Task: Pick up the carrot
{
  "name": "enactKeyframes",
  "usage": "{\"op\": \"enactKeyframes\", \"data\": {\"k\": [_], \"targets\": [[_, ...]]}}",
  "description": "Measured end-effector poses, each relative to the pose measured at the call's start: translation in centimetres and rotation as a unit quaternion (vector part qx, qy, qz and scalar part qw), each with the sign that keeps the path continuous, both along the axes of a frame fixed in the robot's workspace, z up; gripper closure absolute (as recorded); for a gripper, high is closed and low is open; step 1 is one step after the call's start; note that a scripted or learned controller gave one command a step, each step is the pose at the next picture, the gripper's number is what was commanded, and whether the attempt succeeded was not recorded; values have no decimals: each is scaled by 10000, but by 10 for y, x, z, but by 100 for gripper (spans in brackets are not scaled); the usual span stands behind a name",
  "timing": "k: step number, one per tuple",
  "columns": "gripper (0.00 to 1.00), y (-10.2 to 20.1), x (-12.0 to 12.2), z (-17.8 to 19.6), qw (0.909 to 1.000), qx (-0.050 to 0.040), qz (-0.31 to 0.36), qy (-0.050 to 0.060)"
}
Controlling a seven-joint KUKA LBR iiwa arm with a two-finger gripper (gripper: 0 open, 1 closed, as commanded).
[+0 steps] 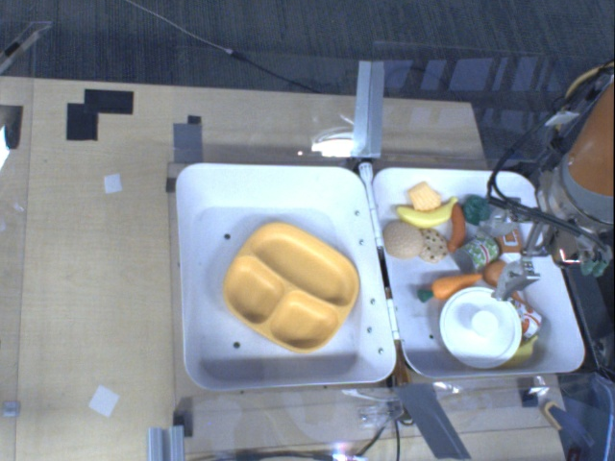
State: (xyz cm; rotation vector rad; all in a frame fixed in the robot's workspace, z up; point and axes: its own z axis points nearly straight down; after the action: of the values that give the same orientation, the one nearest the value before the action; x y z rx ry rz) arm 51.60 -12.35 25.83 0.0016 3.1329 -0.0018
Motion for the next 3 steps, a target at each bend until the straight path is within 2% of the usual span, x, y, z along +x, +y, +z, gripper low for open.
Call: {"op": "enactKeyframes", "data": {"k": [1,2,3], "targets": [[0,19,-29,-156,10000,14,48,46],[0,-2,15,-129,9932,10,-1166,-6],[0,35,23,-169,9858,19,-1681,-25]]}}
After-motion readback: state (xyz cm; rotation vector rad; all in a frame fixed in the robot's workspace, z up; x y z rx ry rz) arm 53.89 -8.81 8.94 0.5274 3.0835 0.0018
